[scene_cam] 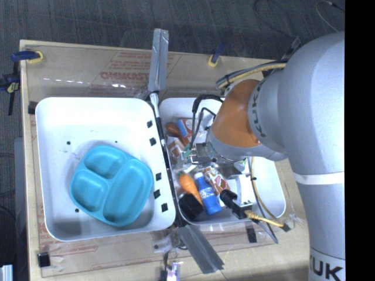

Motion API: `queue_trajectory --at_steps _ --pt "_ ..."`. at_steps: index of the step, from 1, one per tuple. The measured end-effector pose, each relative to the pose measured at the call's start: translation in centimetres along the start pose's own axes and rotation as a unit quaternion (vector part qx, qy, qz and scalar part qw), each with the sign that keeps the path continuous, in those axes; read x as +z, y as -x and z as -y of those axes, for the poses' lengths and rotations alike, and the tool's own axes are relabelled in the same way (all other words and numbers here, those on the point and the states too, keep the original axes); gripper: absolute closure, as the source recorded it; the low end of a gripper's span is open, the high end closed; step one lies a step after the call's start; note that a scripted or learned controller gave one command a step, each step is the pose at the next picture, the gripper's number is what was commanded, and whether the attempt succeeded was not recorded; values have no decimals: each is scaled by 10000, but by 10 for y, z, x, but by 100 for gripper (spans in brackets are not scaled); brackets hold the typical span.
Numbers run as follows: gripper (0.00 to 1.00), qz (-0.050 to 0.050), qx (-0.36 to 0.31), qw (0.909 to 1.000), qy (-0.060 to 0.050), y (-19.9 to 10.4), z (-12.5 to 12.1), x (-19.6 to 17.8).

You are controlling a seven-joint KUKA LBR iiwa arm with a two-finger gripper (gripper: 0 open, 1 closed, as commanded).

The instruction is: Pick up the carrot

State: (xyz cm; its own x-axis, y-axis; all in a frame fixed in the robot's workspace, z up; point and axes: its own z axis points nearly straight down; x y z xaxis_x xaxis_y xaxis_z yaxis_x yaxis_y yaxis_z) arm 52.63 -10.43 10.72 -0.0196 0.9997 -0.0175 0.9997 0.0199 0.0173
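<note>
Bench from above, two white bins side by side. Gripper (202, 157) low in the cluttered right bin (274, 183) beneath the orange wrist, grip state impossible to tell; just below it the carrot (187, 184), unheld, squeezed between a blue packet (208, 195) and a black object (190, 206). Probable failure: closing on a neighbour or pushing the carrot aside, given such tight crowding.
</note>
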Motion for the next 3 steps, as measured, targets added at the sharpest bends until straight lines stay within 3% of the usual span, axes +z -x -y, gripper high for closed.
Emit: queue_trajectory --at_steps 1,2,3 --pt "100 -77 -1528 9882 -41 15 48 13" --pt "100 -110 -2429 9700 -78 -29 47 -85" --pt "0 -108 -2424 9701 -76 -28 47 -85"
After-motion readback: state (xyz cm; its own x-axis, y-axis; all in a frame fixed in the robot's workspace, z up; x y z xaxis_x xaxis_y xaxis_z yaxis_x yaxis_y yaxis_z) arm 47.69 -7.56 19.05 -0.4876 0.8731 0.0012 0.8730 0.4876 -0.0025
